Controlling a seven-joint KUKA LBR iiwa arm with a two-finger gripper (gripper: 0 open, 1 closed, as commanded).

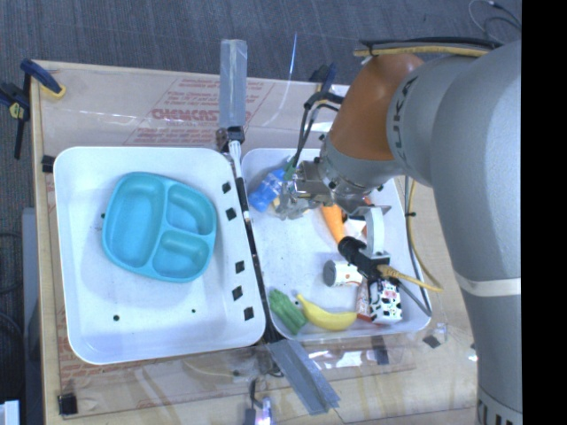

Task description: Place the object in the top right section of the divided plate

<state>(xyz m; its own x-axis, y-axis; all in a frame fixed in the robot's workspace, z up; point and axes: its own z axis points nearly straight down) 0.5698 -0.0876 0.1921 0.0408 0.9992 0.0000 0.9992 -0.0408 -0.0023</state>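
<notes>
Your arm reaches into the right bin [403, 326]; the divided plate [160, 227] sits in the left bin [80, 326].

You see the pincer [297, 195] low at the right bin's upper left, next to a blue object [266, 190]; whether it is wide or narrow, you cannot tell. An orange carrot [334, 222] lies just beside it, a banana [326, 314] and a green piece [286, 310] near the front wall. The blue plate lies apart on the worktop's left side.

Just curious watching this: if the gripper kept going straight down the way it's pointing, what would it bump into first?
Probably the blue object at the right bin's upper left corner, just under the gripper; depth is hard to judge.
</notes>
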